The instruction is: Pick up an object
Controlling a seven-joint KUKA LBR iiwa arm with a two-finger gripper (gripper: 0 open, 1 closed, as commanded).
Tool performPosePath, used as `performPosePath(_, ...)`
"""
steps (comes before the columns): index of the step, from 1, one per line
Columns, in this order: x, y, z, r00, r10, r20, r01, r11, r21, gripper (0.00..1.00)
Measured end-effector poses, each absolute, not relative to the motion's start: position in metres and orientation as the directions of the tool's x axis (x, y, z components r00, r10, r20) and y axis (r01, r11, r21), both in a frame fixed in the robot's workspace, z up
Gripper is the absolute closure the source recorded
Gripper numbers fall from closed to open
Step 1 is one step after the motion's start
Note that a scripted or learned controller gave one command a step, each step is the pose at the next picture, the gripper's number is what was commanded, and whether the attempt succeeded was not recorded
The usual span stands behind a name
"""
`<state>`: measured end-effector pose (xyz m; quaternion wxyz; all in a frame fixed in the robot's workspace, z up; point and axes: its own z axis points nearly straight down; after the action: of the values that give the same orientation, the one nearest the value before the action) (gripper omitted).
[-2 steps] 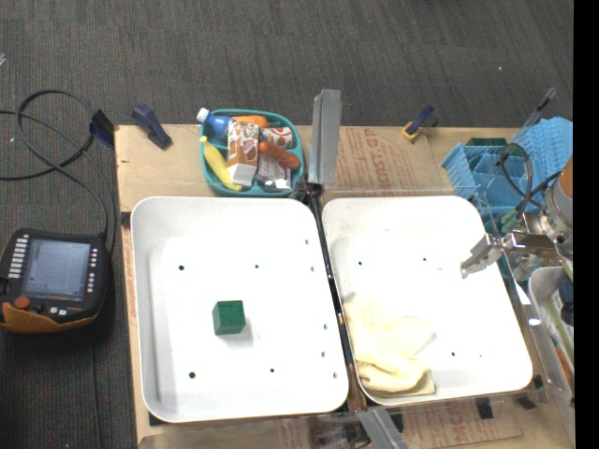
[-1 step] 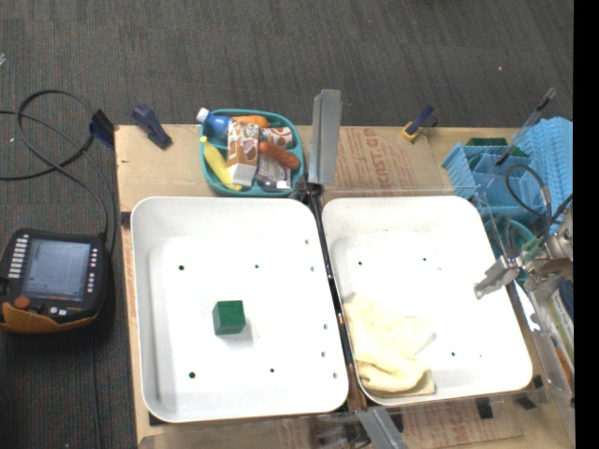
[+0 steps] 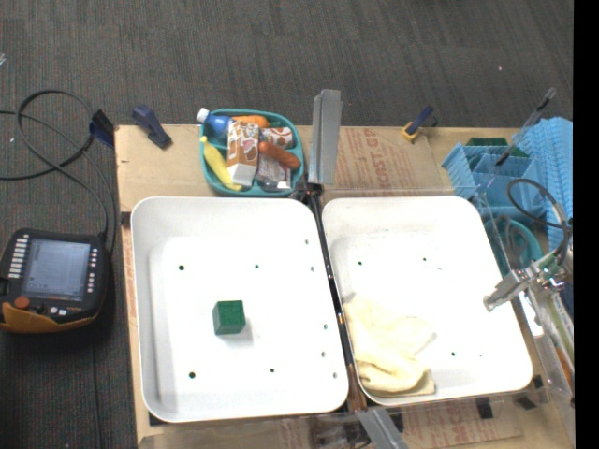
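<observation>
Green cube (image 3: 228,316) is sitting squarely in our left bin (image 3: 159,232), no long axis; our pincer's (image 3: 496,297) grip we cannot tell.

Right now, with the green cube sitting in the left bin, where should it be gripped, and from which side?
Grip the green cube across two opposite flat side faces, coming straight down from above. It rests flat on the left bin floor, well away from the walls.

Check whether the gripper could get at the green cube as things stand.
Probably yes. The green cube sits alone on the left bin's floor, nothing beside it. The gripper is at the right bin's far edge, so it must cross over the cloth.
</observation>
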<state>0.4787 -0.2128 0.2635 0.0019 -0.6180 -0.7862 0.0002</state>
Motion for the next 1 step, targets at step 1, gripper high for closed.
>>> performPosePath(1, 0.4774, -0.2128, 0.2549, -0.61, 0.792, 0.003, 0.792, 0.61, 0.0, 0.0)
